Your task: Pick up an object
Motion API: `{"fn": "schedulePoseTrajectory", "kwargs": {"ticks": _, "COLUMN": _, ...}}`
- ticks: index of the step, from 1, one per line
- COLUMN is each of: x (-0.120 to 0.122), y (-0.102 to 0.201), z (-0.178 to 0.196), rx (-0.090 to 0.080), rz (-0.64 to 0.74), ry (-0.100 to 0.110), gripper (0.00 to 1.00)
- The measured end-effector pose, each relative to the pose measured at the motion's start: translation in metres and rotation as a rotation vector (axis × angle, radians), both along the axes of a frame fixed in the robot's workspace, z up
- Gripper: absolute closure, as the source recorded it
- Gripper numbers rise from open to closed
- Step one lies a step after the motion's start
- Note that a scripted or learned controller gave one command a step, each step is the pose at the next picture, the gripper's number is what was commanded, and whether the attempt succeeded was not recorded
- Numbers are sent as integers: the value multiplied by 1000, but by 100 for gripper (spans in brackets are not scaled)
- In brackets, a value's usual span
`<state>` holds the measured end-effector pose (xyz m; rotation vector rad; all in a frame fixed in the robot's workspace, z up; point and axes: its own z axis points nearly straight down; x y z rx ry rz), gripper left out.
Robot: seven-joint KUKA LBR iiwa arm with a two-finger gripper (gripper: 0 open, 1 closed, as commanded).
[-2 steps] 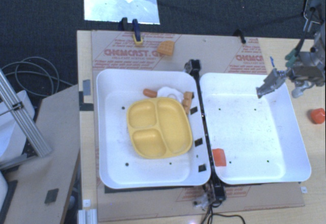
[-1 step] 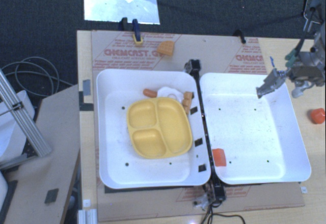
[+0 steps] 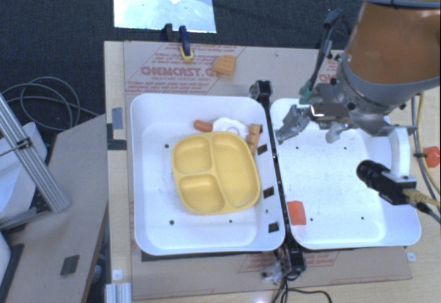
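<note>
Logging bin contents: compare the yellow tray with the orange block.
The yellow divided tray lies in the left bin; the orange block lies in the right bin. The tray is far larger and has three compartments; the block is small and solid. Both rest flat.

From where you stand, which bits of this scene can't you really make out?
- Gripper: blurred and partly under the arm, so open or shut is unclear.
- White item: partly behind the yellow tray; its shape is unclear.
- Right bin: its far end is hidden by the arm.
- Orange piece: cut off at the right edge.
</note>
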<state>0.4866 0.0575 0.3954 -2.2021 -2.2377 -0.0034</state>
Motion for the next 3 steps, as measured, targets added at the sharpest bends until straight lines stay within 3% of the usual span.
{"fn": "schedulePoseTrajectory", "kwargs": {"ticks": 1, "x": 1, "y": -50, "z": -22, "rx": -4, "rz": -19, "ry": -2, "gripper": 0}}
{"fn": "schedulePoseTrajectory", "kwargs": {"ticks": 2, "x": 1, "y": -47, "z": -9, "rx": -2, "rz": -11, "ry": -7, "gripper": 100}}
{"fn": "schedulePoseTrajectory", "kwargs": {"ticks": 3, "x": 0, "y": -12, "z": 118, "rx": 1, "rz": -8, "ry": -18, "gripper": 100}}
